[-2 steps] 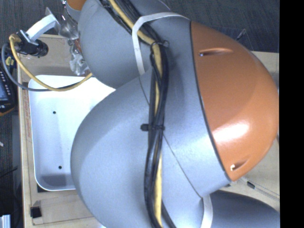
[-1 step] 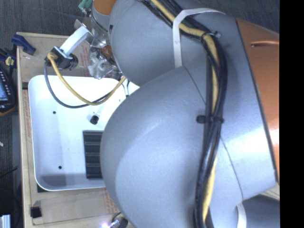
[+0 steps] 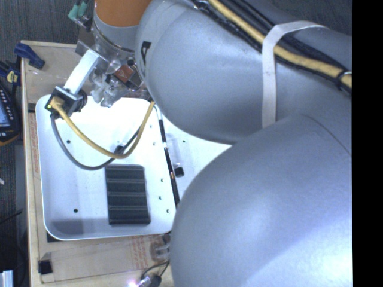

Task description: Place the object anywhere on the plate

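Note:
A black ribbed rectangular block (image 3: 127, 194) lies flat on the floor of the left white bin (image 3: 72, 220), towards its near end. My gripper (image 3: 106, 92) hangs over the far end of that bin, well beyond the block and apart from it. Wrist hardware and glare hide its tips. The orange band (image 3: 119, 2) sits just above it. The arm's large grey body (image 3: 251, 136) covers the right side of the view, including most of the right bin.
A yellow cable (image 3: 90, 143) and a grey cable (image 3: 72, 154) loop from the wrist down across the left bin's floor, just beyond the block. A black divider (image 3: 169, 160) runs between the bins. A blue clamp (image 3: 29, 54) sits on the bench's far left corner.

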`<move>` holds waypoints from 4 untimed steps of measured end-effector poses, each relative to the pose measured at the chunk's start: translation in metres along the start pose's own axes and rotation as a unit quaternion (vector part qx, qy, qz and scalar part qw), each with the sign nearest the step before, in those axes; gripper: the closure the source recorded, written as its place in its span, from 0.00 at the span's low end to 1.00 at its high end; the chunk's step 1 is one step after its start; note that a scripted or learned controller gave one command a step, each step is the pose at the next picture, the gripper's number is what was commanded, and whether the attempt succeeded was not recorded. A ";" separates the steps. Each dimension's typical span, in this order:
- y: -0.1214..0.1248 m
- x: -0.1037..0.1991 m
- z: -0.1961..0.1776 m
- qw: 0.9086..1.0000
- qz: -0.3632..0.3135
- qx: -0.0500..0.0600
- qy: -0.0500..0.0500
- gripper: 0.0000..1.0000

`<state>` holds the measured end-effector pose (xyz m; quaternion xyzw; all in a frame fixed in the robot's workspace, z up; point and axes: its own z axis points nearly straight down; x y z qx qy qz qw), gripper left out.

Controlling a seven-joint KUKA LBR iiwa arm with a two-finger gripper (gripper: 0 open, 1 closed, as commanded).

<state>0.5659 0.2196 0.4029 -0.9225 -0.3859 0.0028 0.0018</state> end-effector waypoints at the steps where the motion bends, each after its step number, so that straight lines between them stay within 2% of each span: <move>1: -0.036 -0.040 0.073 0.996 -0.094 0.000 -0.001 1.00; 2: 0.049 0.000 0.080 0.995 -0.099 0.000 0.000 1.00; 3: -0.029 -0.028 0.058 0.987 -0.164 0.000 0.000 1.00; 4: 0.001 -0.094 0.027 0.967 -0.255 0.000 0.000 1.00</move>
